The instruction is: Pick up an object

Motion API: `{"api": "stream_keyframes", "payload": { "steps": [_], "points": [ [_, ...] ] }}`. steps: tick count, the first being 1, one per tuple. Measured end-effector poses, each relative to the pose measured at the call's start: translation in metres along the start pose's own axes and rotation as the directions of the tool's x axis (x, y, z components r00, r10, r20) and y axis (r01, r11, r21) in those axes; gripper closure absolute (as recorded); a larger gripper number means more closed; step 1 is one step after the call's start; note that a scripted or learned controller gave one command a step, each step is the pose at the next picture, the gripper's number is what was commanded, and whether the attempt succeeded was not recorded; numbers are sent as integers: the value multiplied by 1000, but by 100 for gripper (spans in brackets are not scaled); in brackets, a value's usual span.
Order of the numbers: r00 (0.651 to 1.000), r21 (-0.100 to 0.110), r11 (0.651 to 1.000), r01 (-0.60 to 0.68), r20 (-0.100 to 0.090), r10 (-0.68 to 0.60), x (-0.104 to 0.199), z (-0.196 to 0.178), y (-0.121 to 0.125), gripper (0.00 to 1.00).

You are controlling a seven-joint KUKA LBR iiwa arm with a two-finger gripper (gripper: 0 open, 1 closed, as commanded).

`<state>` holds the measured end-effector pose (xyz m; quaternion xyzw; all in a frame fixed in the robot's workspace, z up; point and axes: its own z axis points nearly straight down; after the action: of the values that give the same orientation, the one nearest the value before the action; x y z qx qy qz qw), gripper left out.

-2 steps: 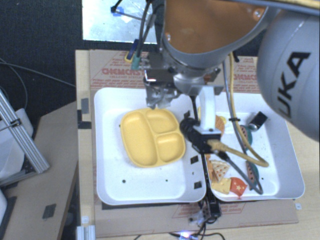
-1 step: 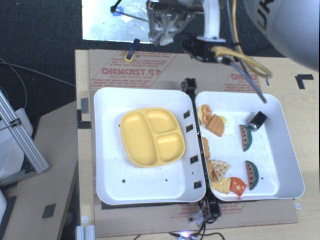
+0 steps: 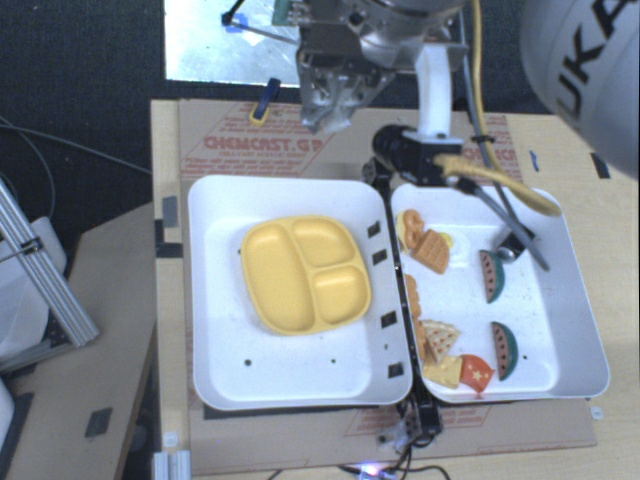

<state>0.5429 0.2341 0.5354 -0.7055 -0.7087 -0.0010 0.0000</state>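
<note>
Looming at the top right, the grey KUKA arm (image 3: 585,58) is what sits closest to the lens, and its metal two-finger gripper (image 3: 325,118) hangs above the bench just beyond the far rim of the left shallow white bin (image 3: 215,368). Whether that gripper is wide or narrow I cannot tell (its tips are blurred together against the cardboard).

A yellow plastic three-compartment plate (image 3: 305,273) lies flat in the left bin. The right shallow white bin (image 3: 575,353) holds the small toy foods: two watermelon slices (image 3: 491,275), a waffle piece (image 3: 432,251) and a few wedges near the divider.

Nothing is grasped yet. Judging from here, a descent on the plate risks fingers sliding off its low, smooth rim; the small foods crowd the divider wall, so fingers could jam there.

The upper watermelon slice's long axis runs roughly near-to-far, its rind toward the right.
</note>
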Motion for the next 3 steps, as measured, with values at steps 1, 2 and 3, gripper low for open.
{"api": "stream_keyframes", "payload": {
  "steps": [1, 2, 3],
  "points": [
    [1000, 3, 1000, -6, 4, 6, -1, 75, 46, 100],
    [1000, 6, 1000, -7, 3, 7, -48, 117, 8, 100],
    [1000, 10, 1000, 3, 3, -3, 3, 222, -10, 100]
  ]
}}
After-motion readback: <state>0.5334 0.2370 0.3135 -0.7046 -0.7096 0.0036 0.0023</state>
